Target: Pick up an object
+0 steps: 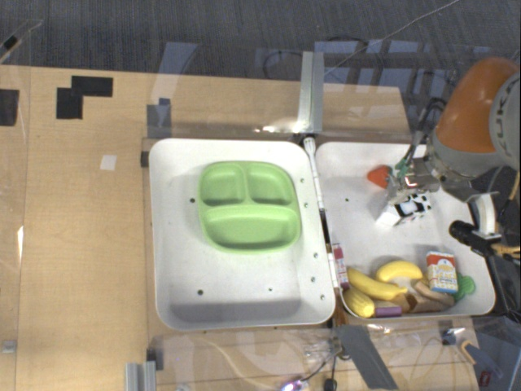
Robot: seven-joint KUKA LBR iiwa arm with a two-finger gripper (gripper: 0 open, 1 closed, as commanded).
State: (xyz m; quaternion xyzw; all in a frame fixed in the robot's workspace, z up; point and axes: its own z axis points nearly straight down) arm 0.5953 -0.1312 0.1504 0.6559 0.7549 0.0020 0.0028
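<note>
My gripper (409, 187) hangs low over the upper middle of the right bin (350, 218), below the arm's orange band. A small white-and-black object (405, 209) lies right under its tip; whether the two touch is unclear. Just to the gripper's left sits a small red-orange object (378, 176). Along the bin's front edge lies a pile: two bananas (368, 287), a yellow lemon-like fruit (400, 270), a small red-and-white carton (441, 272), and a green piece (465, 284).
The left bin (175, 243) holds a green divided plate (247, 204). A metal divider rail (322, 218) runs between the bins. The arm's body and cables crowd the right bin's far right side.
</note>
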